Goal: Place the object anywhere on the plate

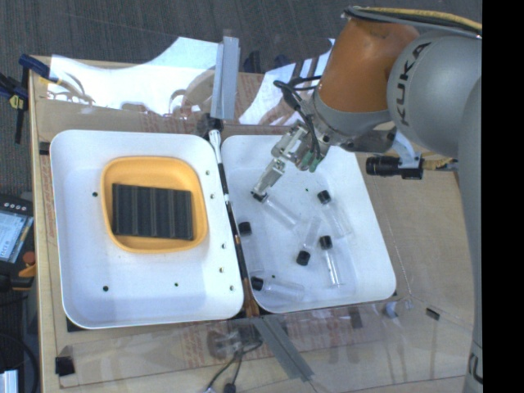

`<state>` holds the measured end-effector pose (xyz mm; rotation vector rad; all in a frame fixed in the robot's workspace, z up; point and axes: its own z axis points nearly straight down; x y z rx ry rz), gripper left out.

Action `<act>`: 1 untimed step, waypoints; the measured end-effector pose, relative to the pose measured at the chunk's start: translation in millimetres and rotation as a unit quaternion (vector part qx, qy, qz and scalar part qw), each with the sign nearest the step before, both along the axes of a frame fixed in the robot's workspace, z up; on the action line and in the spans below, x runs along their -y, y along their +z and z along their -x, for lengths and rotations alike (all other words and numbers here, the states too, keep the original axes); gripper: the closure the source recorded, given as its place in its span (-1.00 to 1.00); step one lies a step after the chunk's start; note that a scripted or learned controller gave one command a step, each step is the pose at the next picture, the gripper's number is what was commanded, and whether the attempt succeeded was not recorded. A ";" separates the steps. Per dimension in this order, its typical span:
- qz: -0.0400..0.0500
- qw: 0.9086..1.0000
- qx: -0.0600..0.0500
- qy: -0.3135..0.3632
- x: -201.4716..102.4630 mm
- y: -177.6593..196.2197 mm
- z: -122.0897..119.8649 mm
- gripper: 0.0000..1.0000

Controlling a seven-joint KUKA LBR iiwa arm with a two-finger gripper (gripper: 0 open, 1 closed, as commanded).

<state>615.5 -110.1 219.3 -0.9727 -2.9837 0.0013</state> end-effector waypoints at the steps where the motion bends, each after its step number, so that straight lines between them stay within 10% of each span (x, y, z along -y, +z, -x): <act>1: 0.000 0.982 0.003 0.187 -0.1 -5.5 -17.9 -1.00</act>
